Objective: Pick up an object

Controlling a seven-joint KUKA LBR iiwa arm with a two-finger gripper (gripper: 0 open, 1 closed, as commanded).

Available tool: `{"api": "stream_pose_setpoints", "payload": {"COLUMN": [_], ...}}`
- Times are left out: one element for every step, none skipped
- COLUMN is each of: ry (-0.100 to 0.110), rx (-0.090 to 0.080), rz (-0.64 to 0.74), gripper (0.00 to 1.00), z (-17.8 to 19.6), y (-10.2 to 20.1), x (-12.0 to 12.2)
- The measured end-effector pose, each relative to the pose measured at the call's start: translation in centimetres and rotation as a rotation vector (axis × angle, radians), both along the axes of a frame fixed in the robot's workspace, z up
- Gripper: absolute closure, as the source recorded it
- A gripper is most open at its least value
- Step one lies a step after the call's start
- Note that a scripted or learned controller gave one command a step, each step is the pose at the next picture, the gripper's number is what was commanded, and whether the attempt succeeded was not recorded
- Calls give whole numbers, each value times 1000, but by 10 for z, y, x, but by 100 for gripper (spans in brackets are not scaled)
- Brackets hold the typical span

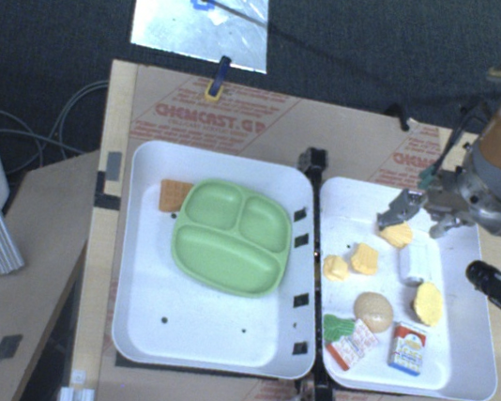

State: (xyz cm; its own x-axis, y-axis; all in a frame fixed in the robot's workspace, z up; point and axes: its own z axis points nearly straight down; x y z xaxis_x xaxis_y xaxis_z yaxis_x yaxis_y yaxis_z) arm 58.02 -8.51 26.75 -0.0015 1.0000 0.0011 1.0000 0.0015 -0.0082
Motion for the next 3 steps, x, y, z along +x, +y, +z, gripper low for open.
{"api": "stream_pose_setpoints", "payload": {"ry": [-10,-6,-5], "rx": [-1,-1,0], "rz": [2,0,-1], "gripper": [0,0,0], "z": [5,-37,-98], "y": [0,4,2], "x": [2,1,-5]}}
